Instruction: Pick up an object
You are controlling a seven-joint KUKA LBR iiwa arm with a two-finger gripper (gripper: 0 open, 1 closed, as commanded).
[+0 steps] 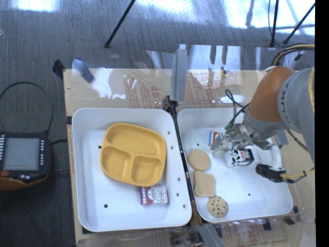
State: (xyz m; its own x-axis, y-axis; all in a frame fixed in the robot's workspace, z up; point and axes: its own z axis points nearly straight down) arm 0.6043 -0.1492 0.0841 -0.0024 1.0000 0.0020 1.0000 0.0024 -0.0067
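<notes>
Arm [288, 104] cut off at right edge. Gripper [231, 145] too cluttered to read. Small carton [216, 138] partly hidden behind it; label on packet [154, 195] too small to read.

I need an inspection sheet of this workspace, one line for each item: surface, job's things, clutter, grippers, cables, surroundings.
Surface: wooden bench bearing a left white bin and a right white bin, side by side.
Job's things: in the right bin, a round cracker, a toast slice, a chocolate-chip cookie, a small blue and white packet and a black and white carton. In the left bin, a yellow divided plate and a red snack packet.
Clutter: blue scrap at the bench's far left corner.
Grippers: gripper low over the right bin, by the carton; jaws too unclear to judge.
Cables: black cable near the wrist; black loop above the pendant.
Surroundings: teach pendant on grey carpet; tripod legs behind.
</notes>
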